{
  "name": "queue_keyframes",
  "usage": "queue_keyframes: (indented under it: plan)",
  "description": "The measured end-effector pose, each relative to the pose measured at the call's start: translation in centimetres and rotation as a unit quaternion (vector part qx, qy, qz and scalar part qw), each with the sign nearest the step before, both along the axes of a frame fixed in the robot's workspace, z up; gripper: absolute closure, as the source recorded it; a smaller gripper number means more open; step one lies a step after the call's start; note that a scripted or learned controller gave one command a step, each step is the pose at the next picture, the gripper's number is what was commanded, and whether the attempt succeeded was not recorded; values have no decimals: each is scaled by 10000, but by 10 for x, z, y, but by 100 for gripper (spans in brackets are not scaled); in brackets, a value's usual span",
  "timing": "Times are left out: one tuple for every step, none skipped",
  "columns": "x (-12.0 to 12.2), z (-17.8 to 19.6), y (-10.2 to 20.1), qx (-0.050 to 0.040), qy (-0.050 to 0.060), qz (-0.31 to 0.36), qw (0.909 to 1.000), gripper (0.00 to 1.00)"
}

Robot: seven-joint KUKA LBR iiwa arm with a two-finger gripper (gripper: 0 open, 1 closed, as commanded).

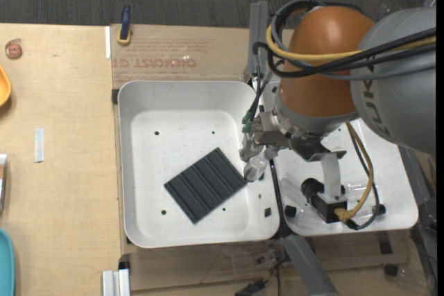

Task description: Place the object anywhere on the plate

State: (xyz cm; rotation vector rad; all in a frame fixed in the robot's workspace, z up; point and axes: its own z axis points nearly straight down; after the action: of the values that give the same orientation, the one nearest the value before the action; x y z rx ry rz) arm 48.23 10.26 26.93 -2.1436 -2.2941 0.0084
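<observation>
1. Desk (55,114) of pale wood carries two shallow white bins side by side; the left bin (139,218) sits nearer the middle of the view, the right bin (395,211) lies under the arm.
2. Dark ribbed plate (206,185) lies flat and turned at an angle on the left bin's floor, toward its right half.
3. Grey arm (402,86) with its orange band (322,59) reaches in from the right, over the wall between the bins.
4. Its gripper (255,166) hangs just beside the plate's right corner; whether it is open or closed cannot be told, and no held object can be made out.
</observation>
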Motion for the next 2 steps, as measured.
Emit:
queue_keyframes:
  plan:
    - [20,-6,65,6,-5,1606,9870,100]
    - [20,-6,65,6,-5,1605,9870,0]
